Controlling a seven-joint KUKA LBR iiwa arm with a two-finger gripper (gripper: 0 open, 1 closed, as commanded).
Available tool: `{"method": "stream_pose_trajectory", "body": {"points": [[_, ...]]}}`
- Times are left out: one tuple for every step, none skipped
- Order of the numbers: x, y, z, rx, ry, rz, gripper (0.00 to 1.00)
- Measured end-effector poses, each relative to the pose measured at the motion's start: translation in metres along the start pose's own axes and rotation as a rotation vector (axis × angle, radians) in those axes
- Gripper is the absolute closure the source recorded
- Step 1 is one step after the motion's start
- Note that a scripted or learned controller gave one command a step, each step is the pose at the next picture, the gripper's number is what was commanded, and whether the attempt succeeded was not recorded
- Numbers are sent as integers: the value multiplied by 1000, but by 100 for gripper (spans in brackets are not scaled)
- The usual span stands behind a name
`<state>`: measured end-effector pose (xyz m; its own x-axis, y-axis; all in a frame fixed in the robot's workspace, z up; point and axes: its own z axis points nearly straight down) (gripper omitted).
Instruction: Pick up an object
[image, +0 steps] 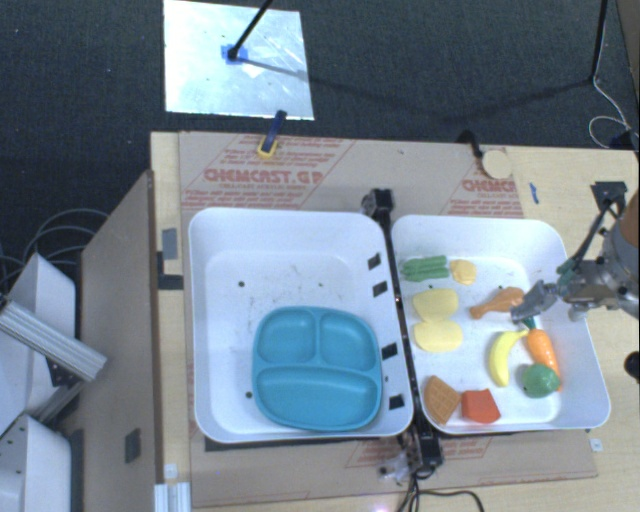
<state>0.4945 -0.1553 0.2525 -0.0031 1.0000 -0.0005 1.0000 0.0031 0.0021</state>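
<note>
Gripper (530, 305) hovers in the right white plastic bin (575, 405), nothing held; can't tell its opening.
Nearest: orange toy wedge (441, 397), red block (480, 406), green ball (541, 380). Then orange plastic carrot (542, 347) and yellow banana (503, 356) just below the gripper, brown drumstick (498, 300) beside it. Tight cluster: risk of nudging neighbours or a glancing miss. Open floor toward the far wall.
</note>
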Motion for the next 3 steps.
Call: {"method": "stream_pose_trajectory", "body": {"points": [[56,3,86,8,5,-5,0],[43,-5,-71,-19,-4,-1,0],[30,-11,77,13,3,4,0]]}}
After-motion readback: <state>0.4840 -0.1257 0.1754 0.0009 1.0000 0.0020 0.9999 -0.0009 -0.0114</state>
